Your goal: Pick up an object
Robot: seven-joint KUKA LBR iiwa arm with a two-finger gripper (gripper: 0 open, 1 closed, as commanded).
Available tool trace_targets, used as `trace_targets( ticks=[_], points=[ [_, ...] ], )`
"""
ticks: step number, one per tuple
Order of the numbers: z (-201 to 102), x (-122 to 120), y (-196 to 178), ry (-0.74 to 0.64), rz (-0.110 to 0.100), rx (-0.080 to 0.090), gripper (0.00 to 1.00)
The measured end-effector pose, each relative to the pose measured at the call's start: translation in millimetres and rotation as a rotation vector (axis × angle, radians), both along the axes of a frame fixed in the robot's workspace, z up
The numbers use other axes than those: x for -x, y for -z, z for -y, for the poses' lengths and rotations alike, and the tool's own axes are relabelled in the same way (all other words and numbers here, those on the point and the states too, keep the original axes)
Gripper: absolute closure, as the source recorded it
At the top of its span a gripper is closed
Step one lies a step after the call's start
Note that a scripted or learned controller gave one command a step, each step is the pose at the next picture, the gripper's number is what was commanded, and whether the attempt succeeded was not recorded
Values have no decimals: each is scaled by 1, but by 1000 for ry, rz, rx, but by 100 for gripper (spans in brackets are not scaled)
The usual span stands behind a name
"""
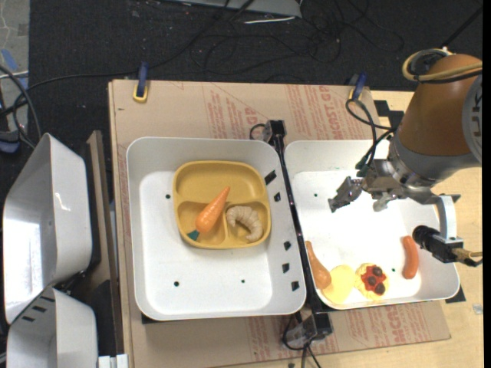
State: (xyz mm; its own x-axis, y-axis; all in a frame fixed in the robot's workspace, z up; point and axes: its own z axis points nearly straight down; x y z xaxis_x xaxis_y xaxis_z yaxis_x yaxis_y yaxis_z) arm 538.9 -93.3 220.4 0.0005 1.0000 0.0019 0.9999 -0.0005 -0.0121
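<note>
My gripper (pixel 359 202) hangs over the upper middle of the right bin (pixel 337 159), open, with bare white floor showing between its fingers. Along that bin's near edge lie an orange drumstick-shaped piece (pixel 316 265), a pale yellow piece (pixel 344 282), a small pizza-like piece with red and dark toppings (pixel 374 279) and an orange-red sausage (pixel 411 257). All of them lie well below the gripper in the view, apart from it.
The left bin (pixel 153 228) holds a yellow divided plate (pixel 188 179) with a carrot (pixel 212 210) and a shrimp (pixel 247 221) on it. A black divider (pixel 285 198) runs between the bins. Cables lie on the dark floor behind the bench.
</note>
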Motion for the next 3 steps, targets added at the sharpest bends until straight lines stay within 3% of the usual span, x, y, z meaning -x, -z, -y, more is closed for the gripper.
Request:
trace_targets(
  ticks=[1, 3],
  points=[
    [0, -2, -6, -2, 11, 1, 0],
    [5, 3, 119, 2, 5, 1, 0]
  ],
)
